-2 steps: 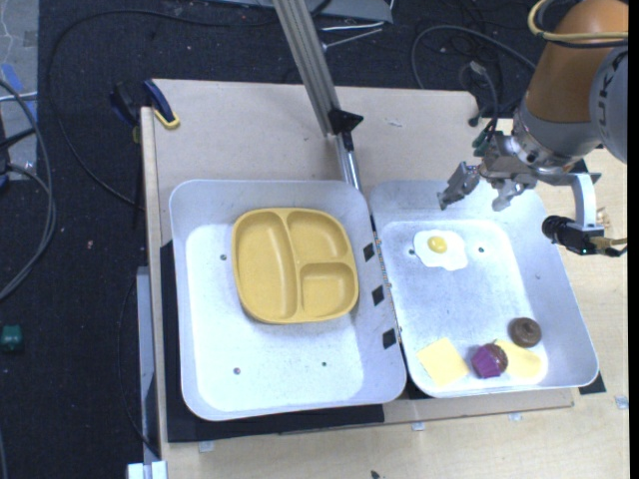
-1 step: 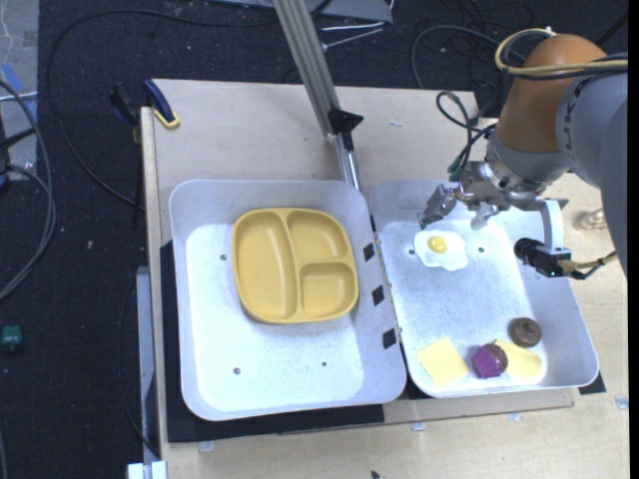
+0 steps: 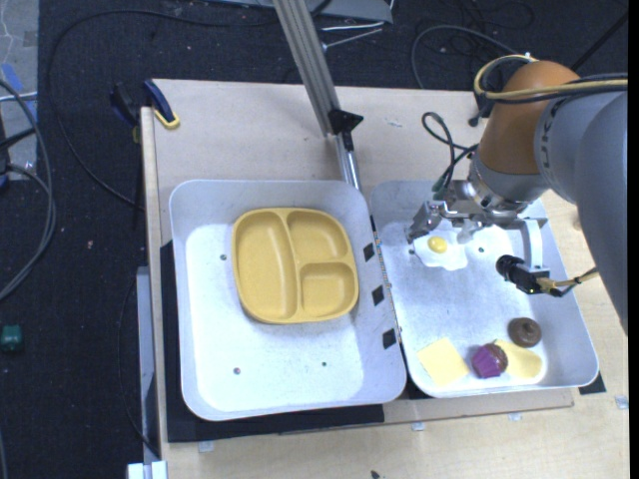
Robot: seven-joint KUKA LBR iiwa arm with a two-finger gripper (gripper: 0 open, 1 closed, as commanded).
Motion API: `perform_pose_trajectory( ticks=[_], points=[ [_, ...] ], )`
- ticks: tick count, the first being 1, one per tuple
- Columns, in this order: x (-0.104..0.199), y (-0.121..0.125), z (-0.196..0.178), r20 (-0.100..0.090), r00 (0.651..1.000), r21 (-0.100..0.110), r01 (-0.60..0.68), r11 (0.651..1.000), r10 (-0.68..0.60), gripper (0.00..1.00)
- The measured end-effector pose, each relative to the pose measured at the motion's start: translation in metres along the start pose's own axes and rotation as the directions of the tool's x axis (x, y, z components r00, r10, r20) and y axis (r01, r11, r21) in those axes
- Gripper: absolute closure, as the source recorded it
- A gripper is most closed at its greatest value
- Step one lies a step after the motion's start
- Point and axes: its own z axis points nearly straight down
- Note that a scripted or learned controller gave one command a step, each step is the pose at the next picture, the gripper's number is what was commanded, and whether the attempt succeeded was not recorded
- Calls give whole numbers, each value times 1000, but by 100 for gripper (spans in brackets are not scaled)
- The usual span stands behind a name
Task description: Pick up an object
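A toy fried egg [image 3: 440, 250], white with a yellow yolk, lies in the upper part of the right bin [image 3: 469, 307]. My gripper [image 3: 439, 223] hangs just above the egg's far edge, at the end of the grey arm with its orange band [image 3: 519, 118]. Whether it touches the egg is unclear. Near the bin's front edge lie a flat yellow slice [image 3: 442, 360], a purple piece [image 3: 488, 359], a brown ring-shaped piece [image 3: 524, 331] and a pale yellow piece [image 3: 527, 366].
The left bin [image 3: 210, 357] holds a yellow divided plate [image 3: 296, 264]. A slanted metal pole [image 3: 310, 53] runs down to the gap between the bins. A black cable end [image 3: 514, 267] hangs beside the gripper over the right bin.
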Motion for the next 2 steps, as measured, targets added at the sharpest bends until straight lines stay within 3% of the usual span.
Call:
perform_pose_trajectory(
  ticks=[1,2],
  points=[
    [0,2,-14,1,1000,-6,0,1000,0,100],
    [-5,2,-78,2,1000,-12,-2,1000,2,100]
  ],
)
